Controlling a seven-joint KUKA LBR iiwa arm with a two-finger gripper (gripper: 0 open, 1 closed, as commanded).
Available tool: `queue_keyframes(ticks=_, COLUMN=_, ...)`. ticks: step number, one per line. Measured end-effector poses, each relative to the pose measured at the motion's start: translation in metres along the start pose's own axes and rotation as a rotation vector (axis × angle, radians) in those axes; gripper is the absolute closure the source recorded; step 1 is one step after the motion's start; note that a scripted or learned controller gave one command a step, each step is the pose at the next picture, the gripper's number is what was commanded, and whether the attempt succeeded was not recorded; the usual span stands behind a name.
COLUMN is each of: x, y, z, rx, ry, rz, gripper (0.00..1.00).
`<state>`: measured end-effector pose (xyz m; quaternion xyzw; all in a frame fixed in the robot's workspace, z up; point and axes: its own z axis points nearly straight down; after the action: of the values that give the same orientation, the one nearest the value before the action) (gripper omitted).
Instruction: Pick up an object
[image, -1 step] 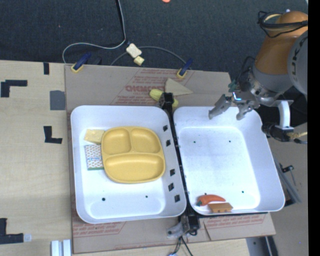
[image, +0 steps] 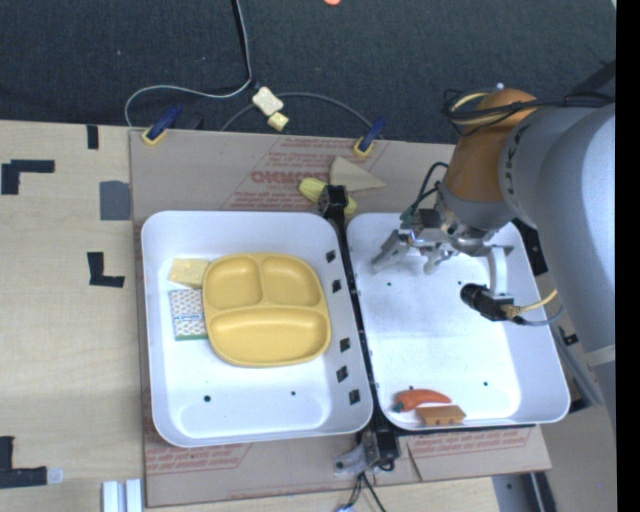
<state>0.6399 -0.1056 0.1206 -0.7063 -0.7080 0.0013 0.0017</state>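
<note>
Hand (image: 412, 252) hovers over the far end of the right bin (image: 540, 390), fingers spread apart, gripping nothing. We see the nearest pickable thing, an orange-red object (image: 422, 398), against that bin's near wall. We'd travel nearward, centre over it, descend vertically, minding the wall.

Grey arm (image: 570, 190), orange band, metal claw (image: 412, 255)

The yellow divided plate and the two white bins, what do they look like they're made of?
The yellow divided plate looks like molded plastic: one even color, rounded compartment ridges, a soft matte sheen. The white bins also seem plastic, smooth and slightly glossy with rounded corners, though thin coated metal cannot be ruled out.
</note>
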Motion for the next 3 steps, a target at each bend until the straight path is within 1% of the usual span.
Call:
queue_keyframes(ticks=1, x=0.007, y=0.023, z=0.038, rx=-0.004, ry=-0.001, rz=0.000, gripper=0.00)
queue_keyframes(ticks=2, x=0.000, y=0.029, z=0.035, rx=-0.005, ry=0.000, rz=0.000, gripper=0.00)
queue_keyframes(ticks=3, x=-0.014, y=0.030, z=0.034, rx=-0.007, ry=0.000, rz=0.001, gripper=0.00)
